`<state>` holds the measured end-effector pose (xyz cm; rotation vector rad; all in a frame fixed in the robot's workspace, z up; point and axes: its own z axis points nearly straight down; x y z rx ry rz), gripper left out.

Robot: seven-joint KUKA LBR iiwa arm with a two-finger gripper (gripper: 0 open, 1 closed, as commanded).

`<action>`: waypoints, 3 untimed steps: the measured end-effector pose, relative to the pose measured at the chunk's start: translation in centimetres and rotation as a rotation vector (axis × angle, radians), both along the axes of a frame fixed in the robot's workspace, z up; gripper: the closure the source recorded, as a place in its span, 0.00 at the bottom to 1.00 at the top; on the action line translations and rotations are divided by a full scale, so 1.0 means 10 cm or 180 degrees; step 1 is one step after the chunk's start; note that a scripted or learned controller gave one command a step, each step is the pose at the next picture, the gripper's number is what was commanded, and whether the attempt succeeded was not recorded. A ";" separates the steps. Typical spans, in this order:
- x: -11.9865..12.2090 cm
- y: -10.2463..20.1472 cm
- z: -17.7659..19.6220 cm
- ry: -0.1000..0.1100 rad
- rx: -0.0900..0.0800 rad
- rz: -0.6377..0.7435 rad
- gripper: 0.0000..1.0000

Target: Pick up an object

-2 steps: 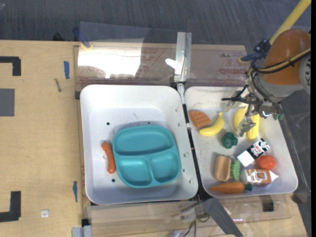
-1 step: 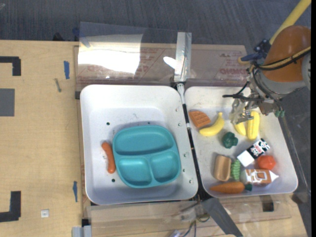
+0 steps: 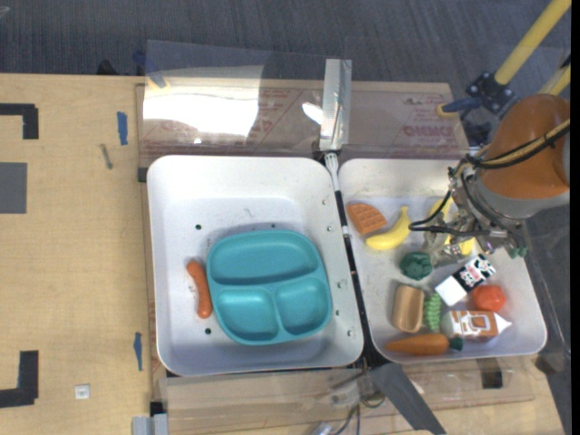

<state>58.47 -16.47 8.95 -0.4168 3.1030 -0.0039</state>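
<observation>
Carrot [image 3: 419,343] well below gripper [image 3: 471,243]; banana [image 3: 388,233] beside.

gripper [image 3: 473,243] over right bin [image 3: 535,333], banana [image 3: 390,234] and waffle [image 3: 366,217] to its left, tomato [image 3: 490,298] and carrot [image 3: 419,343] nearer the camera, tray [image 3: 269,285] and sausage [image 3: 200,288] in left bin [image 3: 172,188]

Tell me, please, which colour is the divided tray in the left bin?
The divided tray is teal, a blue-green, seen clearly in the camera view from above.

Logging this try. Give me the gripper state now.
Gripper: cannot be told; it hangs over the right bin, above the toy food, with nothing seen held.
</observation>
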 end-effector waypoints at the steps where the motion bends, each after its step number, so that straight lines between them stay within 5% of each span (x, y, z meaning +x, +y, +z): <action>1: 0.08 0.27 1.37 -0.0035 -0.0006 -0.0060 1.00; 2: 0.60 0.47 1.80 -0.0010 0.0005 -0.0140 1.00; 3: 0.52 1.20 2.06 -0.0010 0.0012 0.0028 1.00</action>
